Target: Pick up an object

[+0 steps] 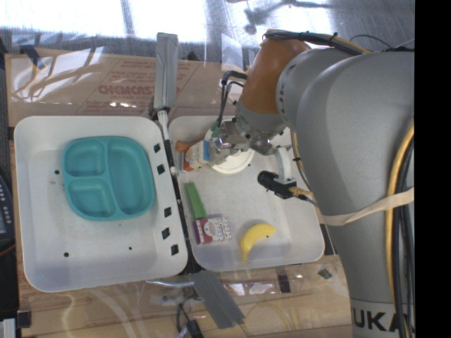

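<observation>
On the counter we see two white bins; our hand hovers over the right bin, grip unclear.

Both white bins, the left bin and the right bin, look like smooth, slightly glossy plastic. The teal tray with 3 compartments is matt, moulded plastic. The banana near the right bin's front edge has a smooth, waxy yellow skin. The small carton beside it looks like printed card with a light sheen. The green stick appears as plain matt plastic. The arm wears a smooth satin grey shell, and its orange band looks glossy. The brown sheet behind the bins reads as cardboard.
</observation>
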Tool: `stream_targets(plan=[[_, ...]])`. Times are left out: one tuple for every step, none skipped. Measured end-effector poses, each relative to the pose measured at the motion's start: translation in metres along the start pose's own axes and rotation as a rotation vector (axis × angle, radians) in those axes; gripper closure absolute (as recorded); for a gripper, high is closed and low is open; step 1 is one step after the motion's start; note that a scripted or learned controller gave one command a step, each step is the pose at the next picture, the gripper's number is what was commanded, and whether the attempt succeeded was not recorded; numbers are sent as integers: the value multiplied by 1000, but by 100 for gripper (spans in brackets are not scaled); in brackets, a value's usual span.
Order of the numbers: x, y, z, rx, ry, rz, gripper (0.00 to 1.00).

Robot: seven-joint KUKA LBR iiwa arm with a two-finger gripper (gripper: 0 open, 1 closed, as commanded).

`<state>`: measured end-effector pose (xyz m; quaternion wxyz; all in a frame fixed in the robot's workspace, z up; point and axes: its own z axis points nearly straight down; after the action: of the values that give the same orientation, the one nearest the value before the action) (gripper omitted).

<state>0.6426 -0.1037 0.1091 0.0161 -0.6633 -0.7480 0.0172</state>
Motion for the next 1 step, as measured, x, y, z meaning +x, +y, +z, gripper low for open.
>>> stream_targets(plan=[[2, 0, 1, 3, 3, -2, 0]])
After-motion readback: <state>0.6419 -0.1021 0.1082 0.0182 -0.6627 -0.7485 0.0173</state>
